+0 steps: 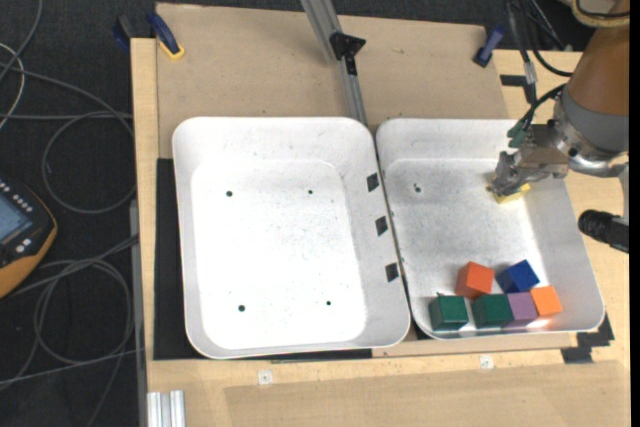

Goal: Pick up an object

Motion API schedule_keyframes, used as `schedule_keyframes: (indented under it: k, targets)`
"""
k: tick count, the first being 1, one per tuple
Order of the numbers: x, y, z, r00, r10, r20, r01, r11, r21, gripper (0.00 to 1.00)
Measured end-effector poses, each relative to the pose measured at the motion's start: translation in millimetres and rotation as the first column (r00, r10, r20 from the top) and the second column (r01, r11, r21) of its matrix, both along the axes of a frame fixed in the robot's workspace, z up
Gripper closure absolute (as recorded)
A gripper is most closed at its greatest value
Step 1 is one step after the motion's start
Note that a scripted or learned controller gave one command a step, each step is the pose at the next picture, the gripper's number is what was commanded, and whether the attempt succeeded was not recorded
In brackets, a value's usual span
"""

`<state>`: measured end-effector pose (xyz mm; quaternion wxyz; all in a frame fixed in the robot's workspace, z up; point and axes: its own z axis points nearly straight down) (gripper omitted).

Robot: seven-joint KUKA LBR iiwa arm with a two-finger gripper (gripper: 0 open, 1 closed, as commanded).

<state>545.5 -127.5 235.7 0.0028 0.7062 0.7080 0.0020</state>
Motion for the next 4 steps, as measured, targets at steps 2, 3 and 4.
schedule_keyframes:
  k: [2,3,4]
  targets:
    - [-4,50,52,1.000,0.005,-0.007,-0.005,1.000,0.004,1.00]
    - [-5,94,46,1.000,0.004,-0.008,-0.004,1.000,0.003,1.00]
    - [-12,157,37,1.000,0.005,-0.009,-0.005,1.000,0.004,1.00]
